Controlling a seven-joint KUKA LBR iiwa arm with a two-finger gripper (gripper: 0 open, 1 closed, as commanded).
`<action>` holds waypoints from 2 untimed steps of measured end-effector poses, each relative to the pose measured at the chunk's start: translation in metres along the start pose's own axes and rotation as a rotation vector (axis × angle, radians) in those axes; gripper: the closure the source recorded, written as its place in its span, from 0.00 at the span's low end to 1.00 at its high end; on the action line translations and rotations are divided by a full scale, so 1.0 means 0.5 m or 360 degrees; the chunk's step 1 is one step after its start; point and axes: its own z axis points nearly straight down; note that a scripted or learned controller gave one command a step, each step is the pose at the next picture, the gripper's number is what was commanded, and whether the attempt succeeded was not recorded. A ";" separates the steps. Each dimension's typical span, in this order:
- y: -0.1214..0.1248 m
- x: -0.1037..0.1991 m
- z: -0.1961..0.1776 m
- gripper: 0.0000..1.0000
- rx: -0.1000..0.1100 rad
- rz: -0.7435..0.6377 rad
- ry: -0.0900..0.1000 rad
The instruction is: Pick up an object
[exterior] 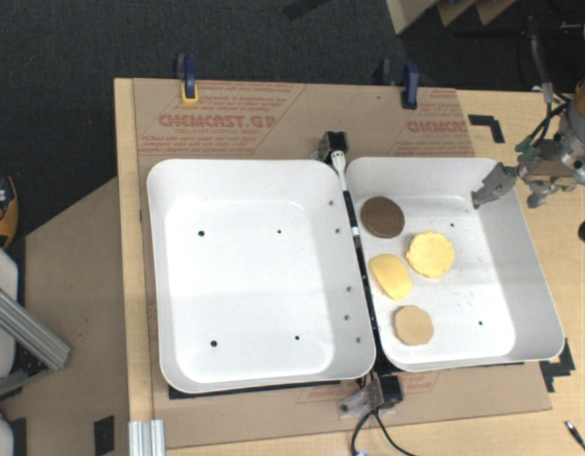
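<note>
The right bin point(520, 283) holds several flat food pieces: a dark brown disc point(382, 217), a yellow round piece point(431, 255), a yellow oval piece point(391, 276) and a tan round piece point(413, 326). My gripper point(514, 191) hangs over the bin's far right corner, well to the right of the pieces. It is open, with one grey finger point(489, 186) pointing down-left and nothing between the two fingers.
The left bin point(179, 255) lies beside the right one, their rims meeting at the middle. Both rest on a brown board point(273, 112) held by two blue clamps at the back. Cables and a connector sit at the front edge.
</note>
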 end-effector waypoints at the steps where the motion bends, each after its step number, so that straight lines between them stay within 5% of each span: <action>1: -0.026 0.057 0.331 0.00 0.0012 0.0000 0.0007; 2: -0.022 0.051 0.296 1.00 -0.0002 0.0001 -0.0001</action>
